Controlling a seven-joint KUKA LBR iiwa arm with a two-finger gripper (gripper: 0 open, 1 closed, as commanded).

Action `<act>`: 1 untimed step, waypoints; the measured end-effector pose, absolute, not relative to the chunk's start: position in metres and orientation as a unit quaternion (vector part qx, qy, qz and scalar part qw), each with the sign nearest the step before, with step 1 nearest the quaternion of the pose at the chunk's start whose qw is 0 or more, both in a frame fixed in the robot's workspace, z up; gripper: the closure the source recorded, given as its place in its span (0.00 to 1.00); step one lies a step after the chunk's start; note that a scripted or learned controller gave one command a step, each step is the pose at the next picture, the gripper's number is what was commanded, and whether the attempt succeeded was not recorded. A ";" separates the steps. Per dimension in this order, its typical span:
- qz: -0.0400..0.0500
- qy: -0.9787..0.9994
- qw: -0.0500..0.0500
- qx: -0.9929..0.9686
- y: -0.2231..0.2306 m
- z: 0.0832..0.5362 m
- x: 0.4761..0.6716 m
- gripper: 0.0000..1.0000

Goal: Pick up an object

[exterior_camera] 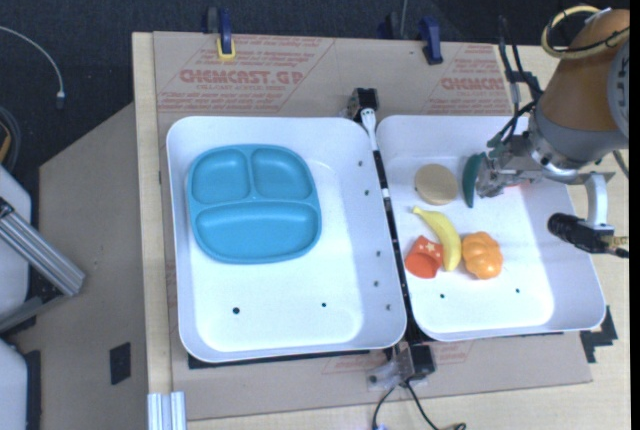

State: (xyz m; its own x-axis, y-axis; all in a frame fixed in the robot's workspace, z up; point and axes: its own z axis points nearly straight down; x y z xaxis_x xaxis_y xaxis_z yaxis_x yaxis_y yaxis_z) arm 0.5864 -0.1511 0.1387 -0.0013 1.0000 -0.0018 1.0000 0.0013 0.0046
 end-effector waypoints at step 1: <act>0.001 0.708 0.003 0.707 -0.152 0.200 0.593 1.00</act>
State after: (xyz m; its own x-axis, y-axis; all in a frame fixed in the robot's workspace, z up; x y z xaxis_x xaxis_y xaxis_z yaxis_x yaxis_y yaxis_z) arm 0.5934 -0.1516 0.2005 -0.0012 1.0000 -0.0025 1.0000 0.0013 0.0064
